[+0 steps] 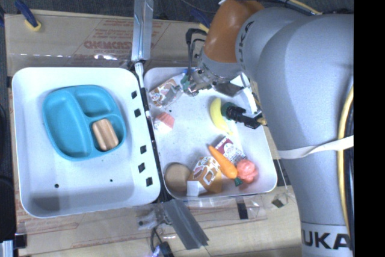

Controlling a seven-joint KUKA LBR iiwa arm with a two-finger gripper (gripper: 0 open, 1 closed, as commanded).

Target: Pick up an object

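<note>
My gripper (pixel 191 83) is low in the far left corner of the right bin (pixel 264 156). It sits at the right end of a crinkled clear snack packet (pixel 161 94) that lies against the bin's left wall. The wrist hides whether anything is between the tips. Near it lie a small pink and white piece (pixel 163 121) and a yellow banana (pixel 216 114). Toward the front are an orange carrot (pixel 222 162), a pink strawberry (pixel 246 170), a printed carton (pixel 207 173) and a brown round piece (pixel 176 176).
The left bin (pixel 36 189) holds a blue divided plate (pixel 66 114) with a tan bread roll (pixel 105 133) in its right compartment. The big grey arm (pixel 301 87) covers the right bin's far right side. A metal divider (pixel 142 27) stands between the bins at the back.
</note>
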